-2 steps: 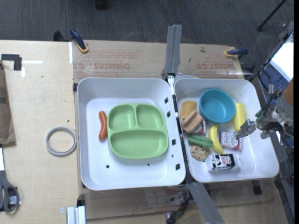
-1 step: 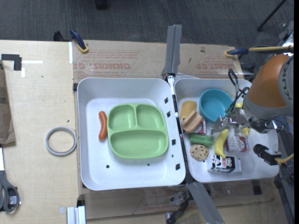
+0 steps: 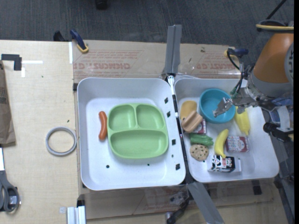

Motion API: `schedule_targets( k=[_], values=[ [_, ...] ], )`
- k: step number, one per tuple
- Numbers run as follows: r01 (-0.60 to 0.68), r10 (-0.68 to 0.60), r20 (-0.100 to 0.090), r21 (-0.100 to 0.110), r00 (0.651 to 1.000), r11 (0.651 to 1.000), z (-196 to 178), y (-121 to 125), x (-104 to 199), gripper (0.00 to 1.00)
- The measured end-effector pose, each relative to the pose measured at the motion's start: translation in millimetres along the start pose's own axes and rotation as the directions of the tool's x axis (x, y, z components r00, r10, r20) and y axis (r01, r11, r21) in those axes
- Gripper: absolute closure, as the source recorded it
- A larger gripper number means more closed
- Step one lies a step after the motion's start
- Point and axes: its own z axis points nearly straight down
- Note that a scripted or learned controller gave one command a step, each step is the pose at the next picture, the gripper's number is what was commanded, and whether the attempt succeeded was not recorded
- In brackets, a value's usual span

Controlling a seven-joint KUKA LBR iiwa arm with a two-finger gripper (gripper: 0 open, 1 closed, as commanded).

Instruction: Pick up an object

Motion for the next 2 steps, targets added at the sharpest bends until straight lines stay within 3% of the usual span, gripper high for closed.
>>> schedule_targets(
  k=[1, 2],
  values=[
    [0.181, -0.181, -0.004, -0.024, 0.983, 0.983, 47.2, -15.7, -37.2, 0.00],
    [0.219, -0.219, -0.015, -0.003, 0.976, 0.976, 60.0, 35.3, -31.1, 0.00]
  ],
)
